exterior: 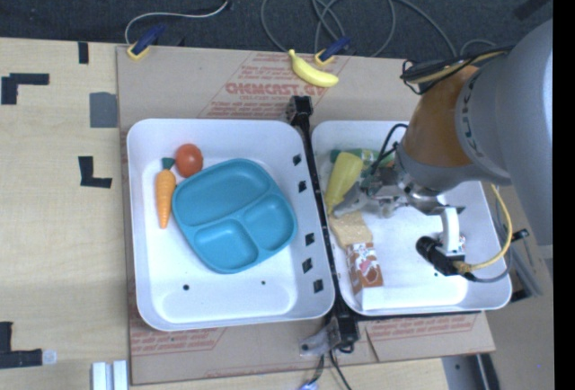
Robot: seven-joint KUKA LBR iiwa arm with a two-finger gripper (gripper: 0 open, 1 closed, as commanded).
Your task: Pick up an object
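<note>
My gripper (375,196) hangs low over the left half of the right bin (422,294), under the grey arm with its orange band (438,123). Just to its left lies a yellow-green pepper-like toy (344,174). A tan block (352,229) sits below that, and a brown and red packet (364,267) lies nearer the front. Something green (356,154) peeks out at the back of the bin, partly hidden by the wrist. No object shows in the gripper's grasp.
The left bin (225,307) holds a blue divided plate (235,213), a carrot (164,196) and a tomato (188,159). A banana (313,71) lies on the cardboard behind the bins. A black divider (313,199) runs between the bins. Cables (350,6) loop at the back.
</note>
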